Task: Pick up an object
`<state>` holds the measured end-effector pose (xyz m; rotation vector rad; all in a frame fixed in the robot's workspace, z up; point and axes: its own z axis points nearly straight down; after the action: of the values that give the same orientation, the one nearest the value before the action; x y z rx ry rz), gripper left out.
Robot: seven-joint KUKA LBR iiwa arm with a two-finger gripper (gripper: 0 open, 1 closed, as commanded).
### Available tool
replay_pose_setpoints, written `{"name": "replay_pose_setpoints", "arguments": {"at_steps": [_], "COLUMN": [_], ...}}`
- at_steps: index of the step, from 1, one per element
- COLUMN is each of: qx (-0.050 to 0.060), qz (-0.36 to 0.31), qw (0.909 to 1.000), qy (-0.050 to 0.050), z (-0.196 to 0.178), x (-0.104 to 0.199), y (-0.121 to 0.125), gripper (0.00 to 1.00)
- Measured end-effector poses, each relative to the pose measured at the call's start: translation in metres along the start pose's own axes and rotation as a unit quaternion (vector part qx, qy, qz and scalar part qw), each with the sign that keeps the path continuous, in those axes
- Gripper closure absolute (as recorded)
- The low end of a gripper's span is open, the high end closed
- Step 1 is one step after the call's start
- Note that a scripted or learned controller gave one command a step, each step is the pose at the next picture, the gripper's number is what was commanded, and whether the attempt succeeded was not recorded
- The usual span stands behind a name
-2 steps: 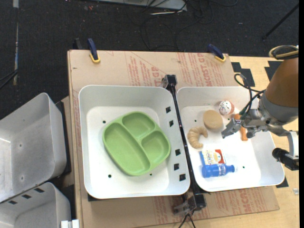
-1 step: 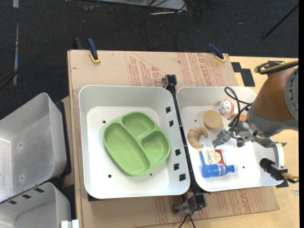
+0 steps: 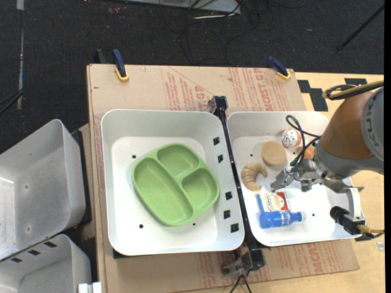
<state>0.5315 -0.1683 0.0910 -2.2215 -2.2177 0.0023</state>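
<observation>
Croissant (image 3: 252, 176) is lying just left of the gripper (image 3: 285, 180); its jaws look apart, and should be closed only once around it.

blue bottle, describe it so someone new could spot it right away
Look in the right bin, along its near edge. The blue bottle lies on its side there, below the croissant and the round wooden disc. It is the bin's one blue item.

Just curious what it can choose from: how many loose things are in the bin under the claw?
4 visible: baseball at the back, round tan piece, croissant, blue bottle in front. The arm may hide more.
</observation>
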Motion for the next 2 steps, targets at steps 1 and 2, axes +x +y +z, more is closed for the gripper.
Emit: {"name": "replay_pose_setpoints", "arguments": {"at_steps": [1,2], "qx": [-0.002,-0.004], "qz": [0.0,-0.002], "qw": [1.0,1.0], "qy": [-0.001,-0.001], "z": [-0.011,-0.056], "x": [0.0,0.007], "y": [0.001,0.001], "gripper": [1.0,1.0]}}
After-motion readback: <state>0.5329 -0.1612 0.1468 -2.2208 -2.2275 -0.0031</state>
